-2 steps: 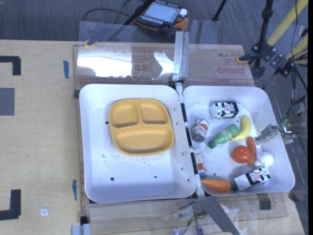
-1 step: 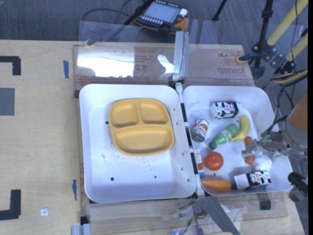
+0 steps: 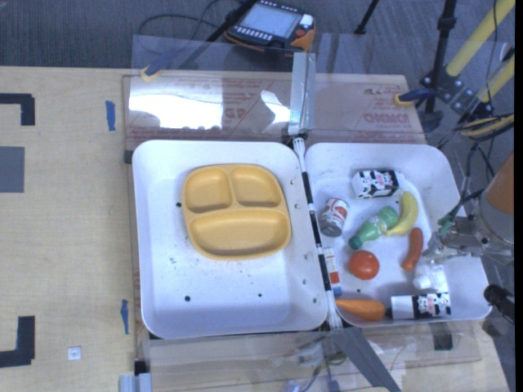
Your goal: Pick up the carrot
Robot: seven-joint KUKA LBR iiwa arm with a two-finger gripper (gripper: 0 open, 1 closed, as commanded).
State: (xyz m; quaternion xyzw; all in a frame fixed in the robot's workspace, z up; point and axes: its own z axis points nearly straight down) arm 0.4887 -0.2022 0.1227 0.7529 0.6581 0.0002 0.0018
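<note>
Though the yellow divided plate fills the left bin, the carrot lies flat at the right bin's near-left corner: likely light, stiff, smooth plastic, best pinched across its thick middle. Gripper hovers rightward, open or closed I cannot tell.

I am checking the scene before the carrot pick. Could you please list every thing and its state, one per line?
carrot: lying flat at the right bin's near edge, not held
tomato: resting free
sausage: lying flat
banana: lying, touching green bottle
green bottle: on its side
can: tipped over
yellow plate: upright in left bin
gripper: over right bin's right edge
</note>
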